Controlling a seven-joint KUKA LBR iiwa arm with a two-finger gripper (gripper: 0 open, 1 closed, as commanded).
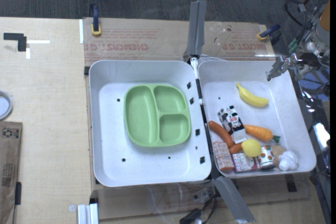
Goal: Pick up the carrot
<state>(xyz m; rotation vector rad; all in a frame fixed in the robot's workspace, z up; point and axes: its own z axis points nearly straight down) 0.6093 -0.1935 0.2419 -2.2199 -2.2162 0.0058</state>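
Bright even overhead light, soft shadows in bins, mild glare, slight blur at edges

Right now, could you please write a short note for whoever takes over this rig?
Gripper: above the far right corner of the right bin, nothing seen in it; open or shut cannot be told.
Carrot: lying in the right bin, beside the lemon and the cow-patterned carton, nearer than the banana.
Done: nothing, the carrot is untouched.
Left: reach down to the carrot, grip it, lift it.
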